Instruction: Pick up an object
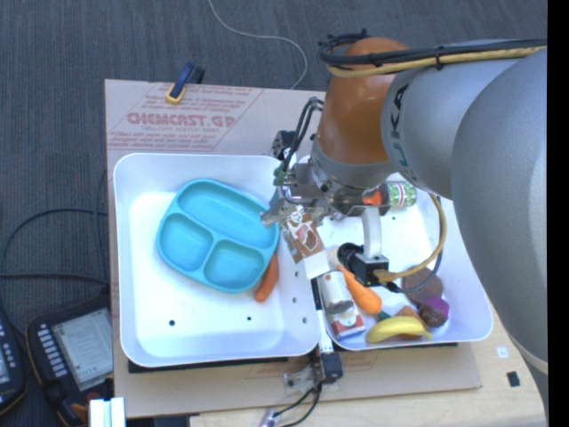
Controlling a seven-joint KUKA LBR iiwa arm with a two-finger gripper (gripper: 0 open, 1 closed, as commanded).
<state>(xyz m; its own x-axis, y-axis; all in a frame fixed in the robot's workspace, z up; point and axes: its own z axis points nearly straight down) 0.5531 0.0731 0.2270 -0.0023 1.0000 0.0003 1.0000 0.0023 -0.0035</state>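
Note:
My gripper [286, 210] hangs below the orange wrist band, over the wall between the two bins, beside the right rim of a blue divided plate [216, 236]. Just under it lies a small brown and white packet [304, 239]; whether it is held is unclear. An orange carrot-like piece [266, 283] rests against the plate's lower right edge in the left bin [142, 327]. The right bin [462, 323] holds a second orange carrot [364, 294], a yellow banana [396, 329], a purple fruit [433, 310], a small can [337, 302] and a green-capped bottle [401, 195].
The arm's large grey body covers the upper right of the view and part of the right bin. A cardboard sheet [178, 123] lies behind the bins with a blue and yellow clip [183, 80] on it. Cables and a handheld controller [76, 350] sit at lower left.

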